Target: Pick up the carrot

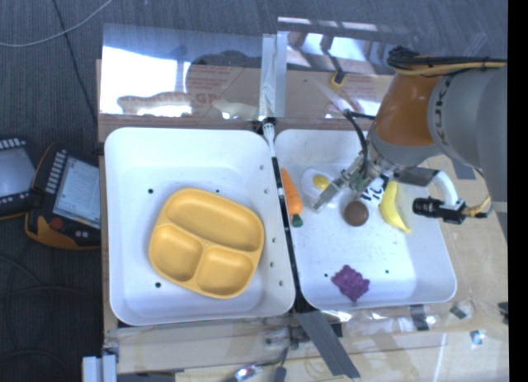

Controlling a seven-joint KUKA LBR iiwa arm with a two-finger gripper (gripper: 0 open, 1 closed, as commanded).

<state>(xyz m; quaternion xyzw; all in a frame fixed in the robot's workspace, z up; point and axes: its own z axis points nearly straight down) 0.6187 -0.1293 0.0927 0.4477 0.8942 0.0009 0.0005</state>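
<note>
Two shallow white bins sit side by side on the tabletop [478, 290]. The left bin [132, 174] holds a yellow divided plate [206, 242], three compartments showing, lying a little askew near the bin's middle. The right bin [429, 273] carries the small things.

The carrot [289, 194] lies in the right bin hard against its left wall, just beside the divider between the two bins. It runs lengthwise along that wall, orange body toward the far side and the small green stub at the near end. Nothing is touching it.

The arm [445, 112], grey with its orange band, comes in from the right and bends down over the far half of the right bin. The jaws [323, 200] point down and to the left, their tip hanging near the carrot but apart from it, with bare white bin floor between the two. At this angle and size I cannot tell whether the jaws are apart or together, and nothing can be seen between them.

A pale yellow round piece [320, 181] lies just beside the jaws on the far side. A brown round object [355, 213], possibly a kiwi, sits just right of the jaws, and a banana [393, 207] lies beyond it, roughly upright in the view. A purple bunch of grapes [351, 282] rests nearer the front edge, well apart from the rest.
</note>
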